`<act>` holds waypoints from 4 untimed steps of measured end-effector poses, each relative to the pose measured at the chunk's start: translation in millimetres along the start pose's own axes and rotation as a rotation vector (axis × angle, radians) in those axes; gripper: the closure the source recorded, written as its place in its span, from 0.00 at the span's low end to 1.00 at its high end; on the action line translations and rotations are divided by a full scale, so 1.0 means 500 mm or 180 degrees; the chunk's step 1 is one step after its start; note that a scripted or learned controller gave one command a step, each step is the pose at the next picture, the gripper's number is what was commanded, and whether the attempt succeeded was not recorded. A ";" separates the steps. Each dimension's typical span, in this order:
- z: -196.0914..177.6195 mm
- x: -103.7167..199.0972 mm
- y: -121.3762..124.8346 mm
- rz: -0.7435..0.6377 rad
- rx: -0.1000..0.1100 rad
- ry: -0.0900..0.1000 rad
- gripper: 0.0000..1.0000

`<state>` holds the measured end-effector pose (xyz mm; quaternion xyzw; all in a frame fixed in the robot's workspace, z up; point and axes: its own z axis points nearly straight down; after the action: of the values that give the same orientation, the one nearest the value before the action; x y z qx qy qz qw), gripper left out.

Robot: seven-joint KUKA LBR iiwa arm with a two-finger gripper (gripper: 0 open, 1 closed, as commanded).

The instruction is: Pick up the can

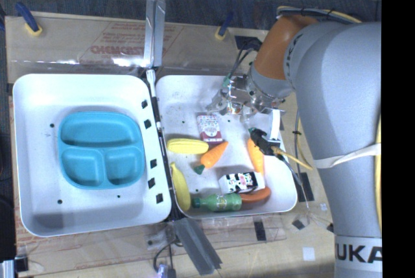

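Grey arm (pixel 337 115) looms closest to us; its gripper (pixel 241 102) hangs over the right bin (pixel 175 92), and we cannot tell its state. Can (pixel 209 127), a short red-and-white cylinder, lies just below it, ungrasped. Pick remains. Around it: glossy carrot (pixel 214 155), banana (pixel 187 146), green bottle (pixel 217 203)

Bulky grey arm (pixel 337 115) — orange wrist band (pixel 275 46) — black "KUKA" lettering (pixel 358 253).

1. The worktop (pixel 78 30) — a pale brown board — carries two shallow white bins side by side.
2. The left bin (pixel 32 140) and right bin (pixel 175 92) meet along a middle edge.
3. Blue clamps (pixel 27 17) grip the far edge.
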<state>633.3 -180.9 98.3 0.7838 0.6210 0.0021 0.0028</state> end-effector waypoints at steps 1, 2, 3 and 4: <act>-0.023 0.006 0.002 -0.0022 -0.0001 0.0013 1.00; 0.015 -0.044 -0.124 0.0972 0.0047 -0.0001 1.00; 0.012 -0.026 -0.122 0.0946 0.0048 0.0039 0.00; 0.004 -0.015 0.024 0.0838 0.0030 0.0000 0.00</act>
<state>643.4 -191.0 96.4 0.8586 0.5127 -0.0005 -0.0012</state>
